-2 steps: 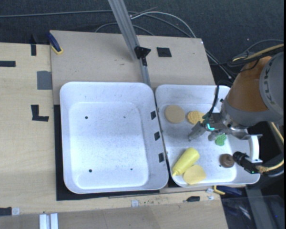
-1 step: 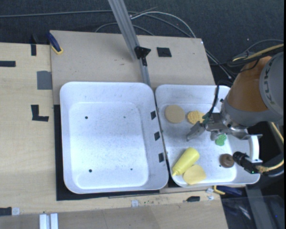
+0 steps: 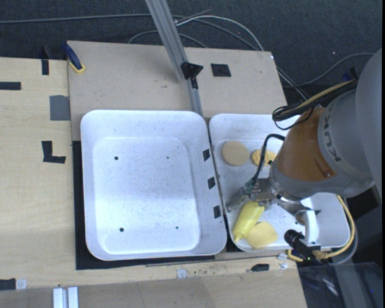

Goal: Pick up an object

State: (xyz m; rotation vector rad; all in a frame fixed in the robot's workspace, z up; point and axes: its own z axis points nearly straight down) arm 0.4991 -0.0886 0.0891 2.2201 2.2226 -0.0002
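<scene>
The arm is reaching into the right bin (image 3: 337,233), pincer (image 3: 253,201) state indiscernible, sitting just above the yellow piece (image 3: 246,219); nothing is lifting yet.

The grey arm (image 3: 346,140) bends in from the right, its pincer (image 3: 251,201) lowered, fingers hidden.

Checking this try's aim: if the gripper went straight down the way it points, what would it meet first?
Most likely the yellow object lying in the right bin, right under the gripper. The gap between them is hard to judge from this slant.
</scene>
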